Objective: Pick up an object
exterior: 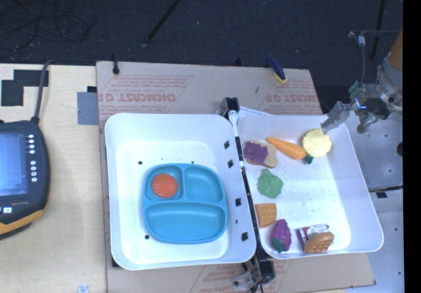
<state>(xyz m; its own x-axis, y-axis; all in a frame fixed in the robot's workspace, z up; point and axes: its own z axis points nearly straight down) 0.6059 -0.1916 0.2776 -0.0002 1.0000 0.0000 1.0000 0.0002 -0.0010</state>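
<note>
My gripper [348, 118] hangs over the far right corner of the right bin [358, 186], fingers spread and nothing between them. Its left fingertip [332, 118] is just up and right of a yellow lumpy toy [317, 143]. To the left of the toy lie an orange carrot [286, 147] and a purple-topped bread slice [260, 153]. Further forward in the same bin are a green leafy piece [270, 184], a tan cracker [266, 214], purple grapes [281, 235] and a waffle on a small box [318, 241].
The left bin [125, 153] holds a blue divided tray [191, 209] with an orange-red disc [164, 185] in one section. A black divider [238, 176] with clips joins the bins. A teach pendant [20, 173] lies at far left.
</note>
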